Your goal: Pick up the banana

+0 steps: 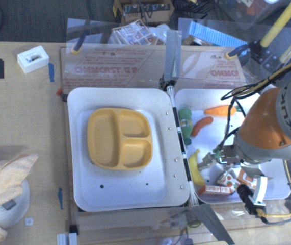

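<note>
In the right bin (283,188), the gripper (208,160) — fingers' state unclear — touches the banana (195,171).

A pale wooden bench (23,121) fills the left side, with dark grey floor (38,9) beyond its far edge. A small white box (32,59) sits on the bench near that edge, and a crumpled beige cloth (5,180) lies at the lower left. Clear plastic panels (114,68) with reddish lettering stand behind the bins.
</note>
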You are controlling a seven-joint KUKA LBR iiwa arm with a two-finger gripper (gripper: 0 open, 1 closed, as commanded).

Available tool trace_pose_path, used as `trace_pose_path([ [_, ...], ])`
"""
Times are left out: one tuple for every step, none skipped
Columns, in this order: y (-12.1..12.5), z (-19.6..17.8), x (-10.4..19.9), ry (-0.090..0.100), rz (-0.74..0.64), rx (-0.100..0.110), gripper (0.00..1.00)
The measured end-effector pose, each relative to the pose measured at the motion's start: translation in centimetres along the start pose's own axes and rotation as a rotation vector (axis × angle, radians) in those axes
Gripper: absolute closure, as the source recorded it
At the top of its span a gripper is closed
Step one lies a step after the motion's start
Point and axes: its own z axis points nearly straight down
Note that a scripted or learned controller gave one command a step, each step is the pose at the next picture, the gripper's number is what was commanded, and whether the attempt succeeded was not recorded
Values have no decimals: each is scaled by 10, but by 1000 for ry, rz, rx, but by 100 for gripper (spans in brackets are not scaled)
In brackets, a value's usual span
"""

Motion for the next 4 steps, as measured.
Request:
trace_pose_path([
  [-1, -1, -1, -2, -132, -3, 0],
  [25, -95, 67, 8, -256, 15, 0],
  [-4, -94, 28, 8, -92, 20, 0],
  [-5, -95, 42, 10, -253, 17, 0],
])
